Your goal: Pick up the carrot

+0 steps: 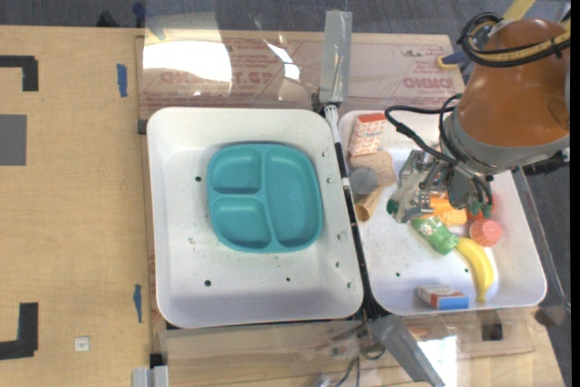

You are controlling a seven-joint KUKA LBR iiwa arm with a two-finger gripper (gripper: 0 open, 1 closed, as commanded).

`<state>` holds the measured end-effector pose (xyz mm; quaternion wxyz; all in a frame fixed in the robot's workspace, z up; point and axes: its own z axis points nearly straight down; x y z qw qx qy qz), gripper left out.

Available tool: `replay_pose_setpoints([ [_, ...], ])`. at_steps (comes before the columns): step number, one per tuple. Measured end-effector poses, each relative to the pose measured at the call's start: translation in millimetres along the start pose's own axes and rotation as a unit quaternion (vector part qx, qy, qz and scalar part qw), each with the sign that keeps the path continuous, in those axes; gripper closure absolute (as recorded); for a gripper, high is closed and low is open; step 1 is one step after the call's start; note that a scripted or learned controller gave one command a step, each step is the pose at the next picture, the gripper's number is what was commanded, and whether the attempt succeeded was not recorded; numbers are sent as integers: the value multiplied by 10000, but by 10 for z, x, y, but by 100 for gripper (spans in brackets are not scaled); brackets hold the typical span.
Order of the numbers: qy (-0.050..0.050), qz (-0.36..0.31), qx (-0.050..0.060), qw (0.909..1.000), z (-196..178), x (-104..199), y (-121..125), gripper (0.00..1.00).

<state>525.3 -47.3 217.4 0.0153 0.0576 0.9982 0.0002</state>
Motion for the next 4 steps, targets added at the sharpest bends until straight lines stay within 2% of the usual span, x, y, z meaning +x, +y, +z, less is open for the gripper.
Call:
replay_pose_setpoints([
  [1, -41, -5, -1, 10000, -107, -23, 8, 100],
  [2, 138, -1285, -8, 9916, -56, 403, -391, 100],
  [3, 162, -740, -11, 9971, 964, -5, -464, 100],
  [4, 109, 546, 9, 9984, 312, 67, 42, 100],
])
